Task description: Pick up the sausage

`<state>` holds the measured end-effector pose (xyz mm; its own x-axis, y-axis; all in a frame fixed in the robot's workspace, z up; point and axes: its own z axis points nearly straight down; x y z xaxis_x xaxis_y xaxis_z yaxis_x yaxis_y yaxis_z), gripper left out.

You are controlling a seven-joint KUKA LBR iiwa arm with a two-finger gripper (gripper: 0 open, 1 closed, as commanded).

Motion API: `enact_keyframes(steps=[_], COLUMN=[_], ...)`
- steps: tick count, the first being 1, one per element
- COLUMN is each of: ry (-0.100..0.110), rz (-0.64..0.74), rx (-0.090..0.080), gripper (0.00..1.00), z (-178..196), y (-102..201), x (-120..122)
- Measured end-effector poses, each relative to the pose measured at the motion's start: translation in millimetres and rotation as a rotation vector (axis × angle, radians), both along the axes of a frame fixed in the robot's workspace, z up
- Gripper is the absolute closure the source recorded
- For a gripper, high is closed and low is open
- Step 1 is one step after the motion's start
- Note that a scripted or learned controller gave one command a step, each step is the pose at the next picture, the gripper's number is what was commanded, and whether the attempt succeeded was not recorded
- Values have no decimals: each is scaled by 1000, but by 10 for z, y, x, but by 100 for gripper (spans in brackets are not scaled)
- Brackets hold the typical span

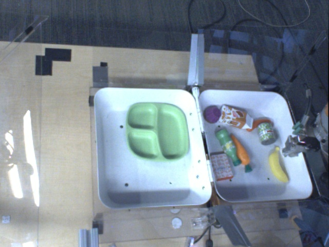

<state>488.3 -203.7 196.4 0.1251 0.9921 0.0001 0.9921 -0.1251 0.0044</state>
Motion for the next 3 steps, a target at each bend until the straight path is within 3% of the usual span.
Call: enact_keyframes(steps=[1, 2, 3], ry=[-4, -2, -1], rz=[182, 157, 39], rx=[-4, -2, 0], gripper=[100, 100, 100], z=[297, 291, 131], y=[18, -11, -15], x=[12, 7, 1])
